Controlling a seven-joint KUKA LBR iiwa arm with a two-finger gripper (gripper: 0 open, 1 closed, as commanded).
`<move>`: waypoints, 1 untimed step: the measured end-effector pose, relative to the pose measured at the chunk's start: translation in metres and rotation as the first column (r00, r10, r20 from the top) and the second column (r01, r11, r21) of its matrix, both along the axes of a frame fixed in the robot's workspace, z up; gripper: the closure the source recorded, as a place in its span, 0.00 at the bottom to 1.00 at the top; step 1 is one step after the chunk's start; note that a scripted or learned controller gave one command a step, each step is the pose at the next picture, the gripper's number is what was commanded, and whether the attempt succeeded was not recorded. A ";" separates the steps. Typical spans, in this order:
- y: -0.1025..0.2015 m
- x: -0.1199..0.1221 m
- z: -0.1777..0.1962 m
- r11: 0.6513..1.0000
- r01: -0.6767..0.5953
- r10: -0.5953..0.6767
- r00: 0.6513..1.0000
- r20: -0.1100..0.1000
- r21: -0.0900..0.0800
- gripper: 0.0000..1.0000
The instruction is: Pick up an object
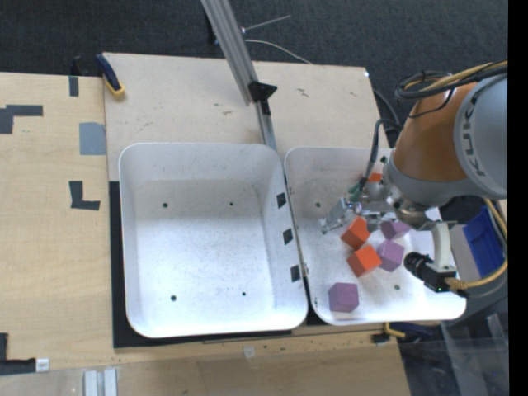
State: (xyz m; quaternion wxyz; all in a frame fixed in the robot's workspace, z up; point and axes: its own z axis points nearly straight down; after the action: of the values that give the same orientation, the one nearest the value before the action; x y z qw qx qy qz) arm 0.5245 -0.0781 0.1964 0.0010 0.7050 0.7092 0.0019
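A pale wooden bench (49, 246) on dark carpet bears two white bins: the left bin (206, 238) and the right bin (318, 188). The gripper (340, 219) hangs over the right bin; I cannot tell its state. An orange block (355, 233) lies just beside it at four o'clock, with purple blocks (343, 297) beyond.

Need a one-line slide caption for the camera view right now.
KUKA arm's gripper low in the right bin beside an orange block, among purple and orange blocks; left bin alongside.
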 end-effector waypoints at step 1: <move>-0.050 0.025 -0.080 1.000 0.004 -0.004 1.000 0.014 -0.008 0.00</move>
State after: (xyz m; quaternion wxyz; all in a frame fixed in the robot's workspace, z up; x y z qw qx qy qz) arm 0.5492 -0.1285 0.1160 0.0087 0.7063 0.7078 0.0041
